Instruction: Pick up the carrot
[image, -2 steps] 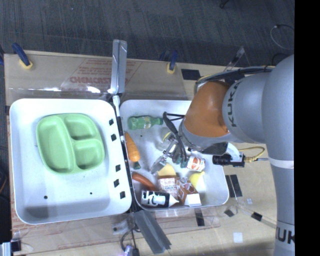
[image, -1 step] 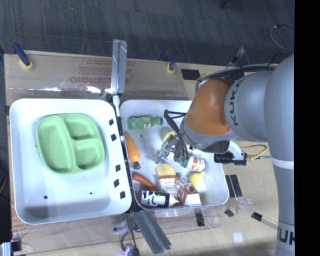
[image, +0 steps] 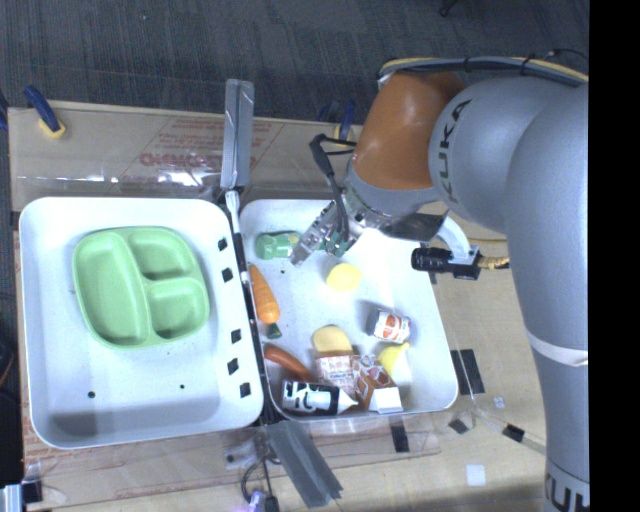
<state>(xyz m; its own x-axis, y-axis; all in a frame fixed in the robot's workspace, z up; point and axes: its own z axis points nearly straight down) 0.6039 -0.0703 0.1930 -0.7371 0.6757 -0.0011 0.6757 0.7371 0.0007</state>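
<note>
The carrot (image: 264, 296) lies along the left wall of the right bin (image: 432, 345), leafy end toward the camera. The gripper (image: 318, 240) hangs above and right of the carrot, just beside a green item (image: 275, 244) at the carrot's far tip. A yellow round piece (image: 344, 276) sits right of the carrot; a sausage (image: 288, 360) lies nearer than it. The green divided tray (image: 140, 284) rests in the left bin (image: 40, 330).

A: Any open floor in the right bin (image: 425, 395)?

B: Bare white between carrot (image: 264, 298) and yellow ball (image: 343, 276); bare again along the far wall.

A: Blocked where?

B: Crowded near the front wall: red sausage (image: 287, 361), small can (image: 391, 326), packets (image: 350, 375); carrot lying just beside the left wall; green item (image: 275, 244) beyond its tip, tool (image: 318, 242) hanging just beside that.
</note>
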